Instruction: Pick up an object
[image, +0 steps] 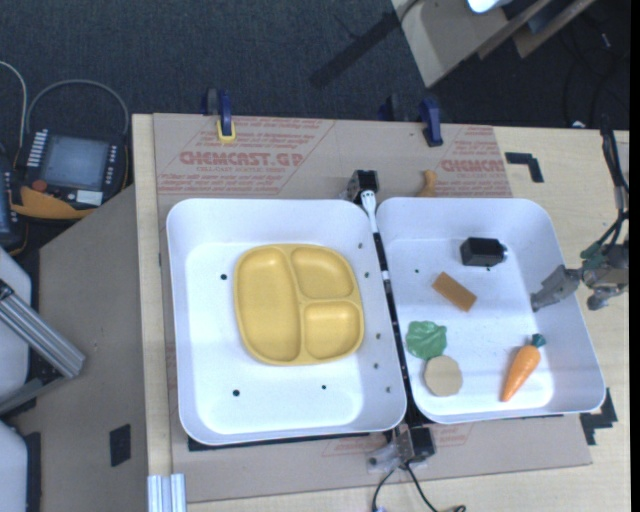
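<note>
The right bin (560, 390) holds several small objects. A black block (482, 251) lies at the back, with a brown rectangular piece (454, 292) just in front of it. A green leafy item (427, 339) touches a round beige disc (443, 377) near the front left. An orange carrot (521, 370) lies at the front right. My gripper (566, 286) hangs over the bin's right rim, above and right of the carrot, with nothing seen in it.
The left bin (200, 390) carries a yellow divided plate (298, 302) in its middle. Clamps (226, 113) hold the cardboard sheet at the back edge. A handheld controller (70, 170) rests off the bench to the far left.
</note>
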